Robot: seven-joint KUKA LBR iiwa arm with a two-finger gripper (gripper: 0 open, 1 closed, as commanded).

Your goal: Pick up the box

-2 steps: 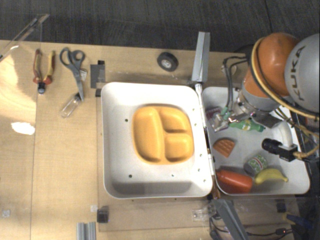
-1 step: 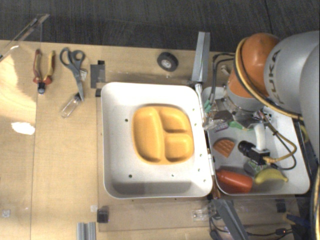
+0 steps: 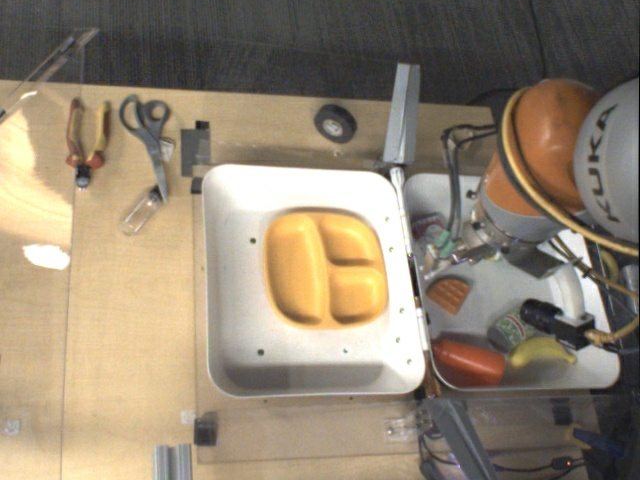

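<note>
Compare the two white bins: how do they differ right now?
The left white bin holds one thing, a yellow compartmented plastic tray; the right white bin holds several small items, including a yellow banana and a red cylinder. The left bin lies in open view; the grey-and-orange arm covers part of the right bin. Both are shallow with rounded corners.

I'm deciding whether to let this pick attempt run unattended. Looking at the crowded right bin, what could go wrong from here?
1. The arm covers much of the right bin, so its target there is hidden and a miss might go unnoticed.
2. The red item, banana and small can lie packed together; the gripper could bump or snag the wrong one.
3. Loose cables hang close over the bin and might catch.
</note>
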